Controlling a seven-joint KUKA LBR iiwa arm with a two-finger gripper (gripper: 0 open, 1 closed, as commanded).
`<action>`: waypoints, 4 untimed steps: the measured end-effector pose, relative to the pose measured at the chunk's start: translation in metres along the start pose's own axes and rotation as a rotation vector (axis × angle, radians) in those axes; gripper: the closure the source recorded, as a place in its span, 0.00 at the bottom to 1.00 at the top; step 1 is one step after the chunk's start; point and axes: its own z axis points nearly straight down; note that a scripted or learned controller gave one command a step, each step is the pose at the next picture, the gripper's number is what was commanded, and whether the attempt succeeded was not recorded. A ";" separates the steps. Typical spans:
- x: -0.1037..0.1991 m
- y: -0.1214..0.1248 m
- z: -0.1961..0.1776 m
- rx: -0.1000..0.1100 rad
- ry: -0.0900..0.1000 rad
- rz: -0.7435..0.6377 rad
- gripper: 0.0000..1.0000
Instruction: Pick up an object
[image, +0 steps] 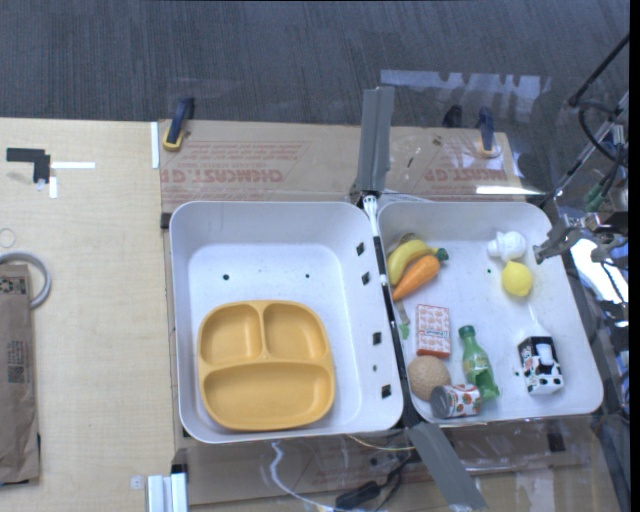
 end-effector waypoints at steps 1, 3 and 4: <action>-0.022 0.056 0.062 0.000 -0.001 0.207 0.00; 0.010 0.044 0.175 -0.004 -0.001 0.163 0.00; -0.010 -0.001 0.188 -0.004 0.006 -0.038 0.00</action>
